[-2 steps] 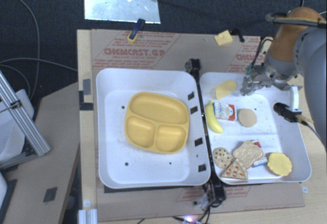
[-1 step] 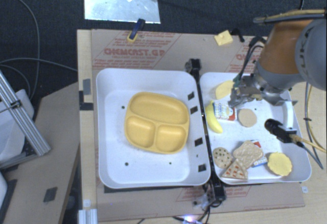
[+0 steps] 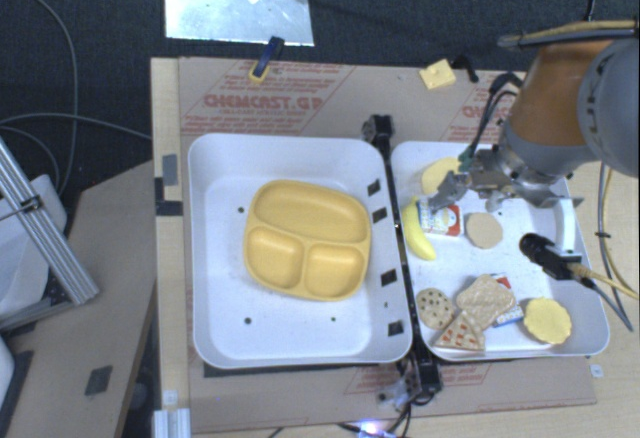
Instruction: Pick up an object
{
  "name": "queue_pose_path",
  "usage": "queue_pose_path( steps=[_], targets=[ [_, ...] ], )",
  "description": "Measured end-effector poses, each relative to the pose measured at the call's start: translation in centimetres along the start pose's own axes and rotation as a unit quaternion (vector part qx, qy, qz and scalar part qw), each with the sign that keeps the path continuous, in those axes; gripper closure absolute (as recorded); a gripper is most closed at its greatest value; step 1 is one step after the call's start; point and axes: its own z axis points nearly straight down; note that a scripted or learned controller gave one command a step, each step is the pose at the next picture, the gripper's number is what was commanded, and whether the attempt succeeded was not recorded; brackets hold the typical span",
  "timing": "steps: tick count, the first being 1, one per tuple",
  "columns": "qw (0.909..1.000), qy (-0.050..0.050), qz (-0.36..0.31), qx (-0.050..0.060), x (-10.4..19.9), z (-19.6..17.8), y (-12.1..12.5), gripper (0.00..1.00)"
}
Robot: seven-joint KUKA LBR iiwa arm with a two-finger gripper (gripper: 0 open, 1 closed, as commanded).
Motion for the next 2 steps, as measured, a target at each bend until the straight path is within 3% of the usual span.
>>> queue_pose_path(
  steps=[1,2],
  targets=[
    [1.0000,0.000,0.001,-0.003,-4.1,10.1,3.4,0.00],
    [1.0000,0.000,-0.003,-0.004,-0.8,9.7,8.4,0.00]
  ],
)
